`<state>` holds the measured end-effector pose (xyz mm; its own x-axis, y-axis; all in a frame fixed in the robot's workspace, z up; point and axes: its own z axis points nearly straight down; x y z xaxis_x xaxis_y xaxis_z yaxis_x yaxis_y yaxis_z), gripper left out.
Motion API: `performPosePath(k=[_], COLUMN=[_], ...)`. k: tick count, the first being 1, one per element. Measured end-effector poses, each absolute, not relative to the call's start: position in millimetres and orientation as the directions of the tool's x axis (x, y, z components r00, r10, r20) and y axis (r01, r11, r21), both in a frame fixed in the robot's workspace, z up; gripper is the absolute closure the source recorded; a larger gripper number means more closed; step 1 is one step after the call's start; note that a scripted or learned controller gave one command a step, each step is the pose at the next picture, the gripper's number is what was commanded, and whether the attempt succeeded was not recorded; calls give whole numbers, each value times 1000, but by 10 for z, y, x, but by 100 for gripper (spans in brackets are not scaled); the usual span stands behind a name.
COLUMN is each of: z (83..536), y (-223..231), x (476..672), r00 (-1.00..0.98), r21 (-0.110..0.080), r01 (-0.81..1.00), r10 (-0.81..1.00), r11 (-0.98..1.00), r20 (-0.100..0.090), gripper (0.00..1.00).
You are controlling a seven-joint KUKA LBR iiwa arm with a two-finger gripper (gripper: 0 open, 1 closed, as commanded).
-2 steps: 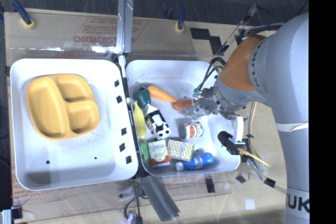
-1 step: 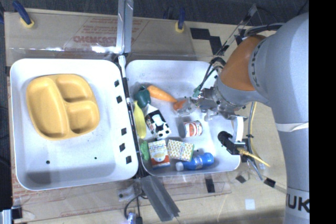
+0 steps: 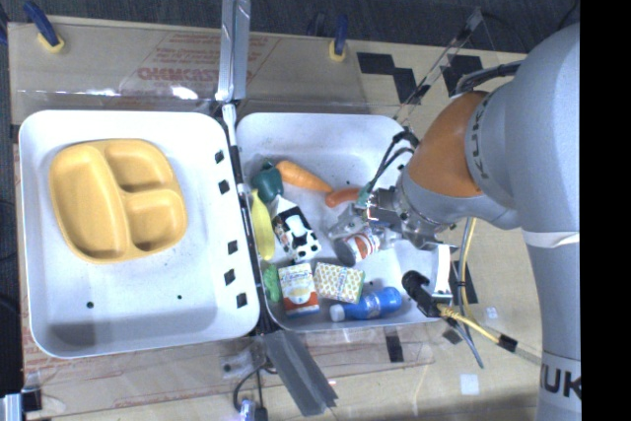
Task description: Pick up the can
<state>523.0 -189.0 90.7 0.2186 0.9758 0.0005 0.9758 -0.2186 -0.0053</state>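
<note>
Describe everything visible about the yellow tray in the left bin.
The yellow tray is a rounded, matte, plastic-looking dish with three shallow compartments: one long along its left side, two smaller on its right. It lies flat, right side up, slightly turned, in the upper left part of the left bin. Nothing sits in it, and nothing but the bin floor touches it.

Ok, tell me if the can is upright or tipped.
Tipped: the can lies on its side in the right bin, beside the gripper.

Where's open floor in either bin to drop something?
Left bin: bare floor in front of the yellow tray, toward the near wall. Right bin: a bare strip along the far wall, behind the carrot. Its near half is crowded: blue bottle, cartons, and the gripper.
</note>
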Motion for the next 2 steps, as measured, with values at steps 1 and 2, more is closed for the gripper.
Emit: performPosePath(k=[1, 2], z=[1006, 1006], y=[-1888, -1888], x=[5233, 5233], r00=[215, 214], r21=[-6, -6], r01=[977, 977], r10=[977, 977], r11=[-215, -214], r20=[1, 0], gripper=[100, 0])
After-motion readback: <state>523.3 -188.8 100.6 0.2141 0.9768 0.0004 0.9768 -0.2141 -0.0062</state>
